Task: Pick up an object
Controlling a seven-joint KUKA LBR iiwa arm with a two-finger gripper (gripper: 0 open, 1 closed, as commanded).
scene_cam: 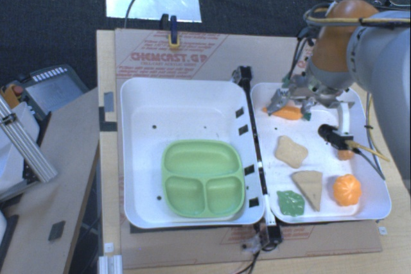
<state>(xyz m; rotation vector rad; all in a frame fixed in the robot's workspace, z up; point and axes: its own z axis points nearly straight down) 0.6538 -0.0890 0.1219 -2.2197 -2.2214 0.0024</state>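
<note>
At the right bin's (379, 202) far-left corner the gripper (292, 103) is down over the orange carrot-like piece (287, 113), fingers spread either side of it, not yet closed. Probably touching; hard to tell from this angle. It's the loosest-spaced target: tan biscuit (291, 151), wedge (310, 187), green bit (291, 203) and orange fruit (347, 189) crowd the near edge. Green divided plate (203, 178) sits alone in the left bin (138, 138).

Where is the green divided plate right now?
The green divided plate lies in the left white bin, toward its near edge, close to the divider between the bins.
</note>
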